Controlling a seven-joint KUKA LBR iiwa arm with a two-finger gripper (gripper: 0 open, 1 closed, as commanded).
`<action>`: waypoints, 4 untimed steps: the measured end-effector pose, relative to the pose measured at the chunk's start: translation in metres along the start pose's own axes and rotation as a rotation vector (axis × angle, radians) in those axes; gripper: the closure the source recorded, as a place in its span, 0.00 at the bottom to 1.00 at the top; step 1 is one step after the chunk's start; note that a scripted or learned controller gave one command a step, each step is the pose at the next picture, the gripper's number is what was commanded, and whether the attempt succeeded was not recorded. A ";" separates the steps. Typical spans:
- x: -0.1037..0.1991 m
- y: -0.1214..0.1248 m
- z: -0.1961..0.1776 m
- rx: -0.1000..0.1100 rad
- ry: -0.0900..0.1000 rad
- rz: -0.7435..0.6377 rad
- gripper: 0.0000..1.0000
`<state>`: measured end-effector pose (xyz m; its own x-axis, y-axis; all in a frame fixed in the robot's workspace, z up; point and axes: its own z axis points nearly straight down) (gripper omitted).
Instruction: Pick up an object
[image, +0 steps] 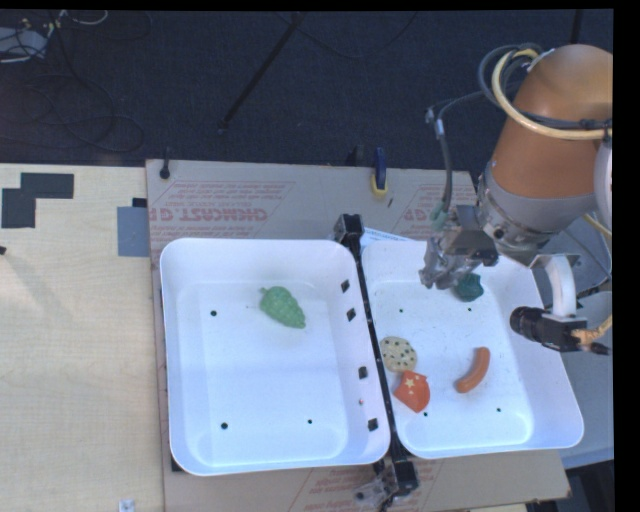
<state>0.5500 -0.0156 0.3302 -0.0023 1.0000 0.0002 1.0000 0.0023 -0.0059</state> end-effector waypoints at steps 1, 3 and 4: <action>0.074 0.009 -0.050 -0.008 0.001 -0.005 1.00; 0.114 -0.052 -0.022 0.000 -0.001 -0.001 1.00; 0.198 -0.043 -0.090 -0.009 0.003 -0.007 1.00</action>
<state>0.5072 0.1820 0.4204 -0.0094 1.0000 0.0032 0.9999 0.0094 0.0035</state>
